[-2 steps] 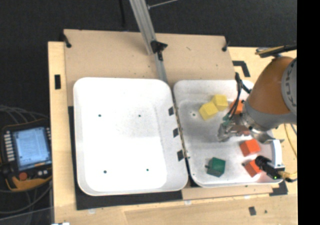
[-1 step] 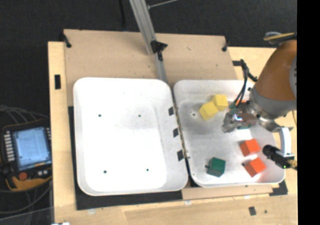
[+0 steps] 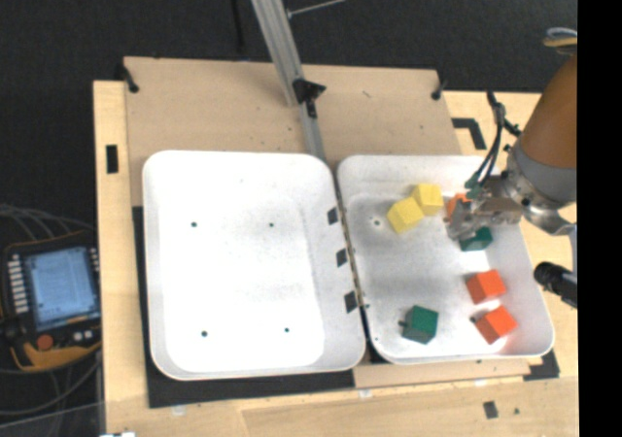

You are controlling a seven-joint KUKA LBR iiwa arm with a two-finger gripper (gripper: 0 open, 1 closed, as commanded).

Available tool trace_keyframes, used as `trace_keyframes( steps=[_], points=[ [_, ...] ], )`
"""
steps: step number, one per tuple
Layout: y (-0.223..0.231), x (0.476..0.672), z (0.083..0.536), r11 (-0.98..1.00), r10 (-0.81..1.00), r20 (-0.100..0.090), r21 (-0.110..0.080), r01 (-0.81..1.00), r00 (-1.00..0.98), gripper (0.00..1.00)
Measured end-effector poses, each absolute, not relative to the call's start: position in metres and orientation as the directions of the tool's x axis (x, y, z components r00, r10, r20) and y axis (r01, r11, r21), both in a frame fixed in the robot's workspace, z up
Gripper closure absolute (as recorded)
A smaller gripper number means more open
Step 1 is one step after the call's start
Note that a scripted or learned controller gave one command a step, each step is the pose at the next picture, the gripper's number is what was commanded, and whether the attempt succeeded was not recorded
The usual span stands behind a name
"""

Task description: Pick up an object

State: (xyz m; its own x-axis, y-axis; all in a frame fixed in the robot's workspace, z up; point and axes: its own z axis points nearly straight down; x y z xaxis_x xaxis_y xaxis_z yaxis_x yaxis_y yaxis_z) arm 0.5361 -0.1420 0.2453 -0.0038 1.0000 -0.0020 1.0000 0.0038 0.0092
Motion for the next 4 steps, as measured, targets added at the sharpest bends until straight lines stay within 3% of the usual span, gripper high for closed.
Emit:
trace_keyframes(
  steps=[1,4],
  points=[
    [-0.143,0.538,0.298,0.004,1.000,-0.002,0.008,1.000,-0.004,1.00],
    [-0.016,0.517,0.268,0.006,1.000,0.000,0.001,1.000,-0.006,1.00]
  ],
)
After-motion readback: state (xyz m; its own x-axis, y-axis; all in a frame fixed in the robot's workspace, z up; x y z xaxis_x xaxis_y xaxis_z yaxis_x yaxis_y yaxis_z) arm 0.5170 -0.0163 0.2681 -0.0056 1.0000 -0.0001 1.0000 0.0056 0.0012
